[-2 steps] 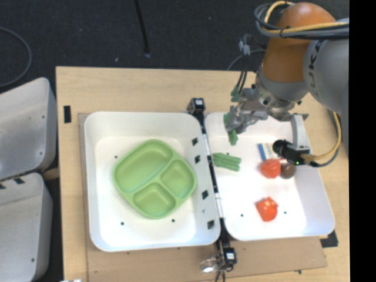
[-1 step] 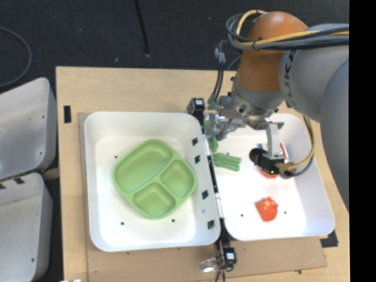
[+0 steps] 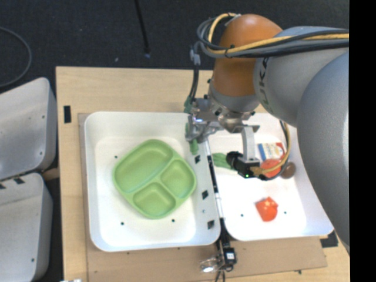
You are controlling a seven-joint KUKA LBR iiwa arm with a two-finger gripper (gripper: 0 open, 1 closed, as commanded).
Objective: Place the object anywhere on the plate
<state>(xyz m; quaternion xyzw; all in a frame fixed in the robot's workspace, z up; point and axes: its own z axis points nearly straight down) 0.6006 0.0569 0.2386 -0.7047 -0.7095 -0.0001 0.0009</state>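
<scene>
On my pale wooden bench [image 3: 70,93] the left bin [image 3: 106,228] and the right bin [image 3: 296,219], both shallow and white, sit with inner rims touching, and a black cable [image 3: 139,22] crosses the dark floor [image 3: 76,22] beyond.

Grey arm [image 3: 311,81] reaches in from the right and bends downward at the wrist [image 3: 232,106]; orange band [image 3: 244,40] uppermost; pincer [image 3: 196,134] hangs below, pointing down.

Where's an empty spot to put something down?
The green plate has three bare compartments; the left bin is bare around it. The right bin is free in front, beside the orange object; its back is crowded under the gripper.
</scene>
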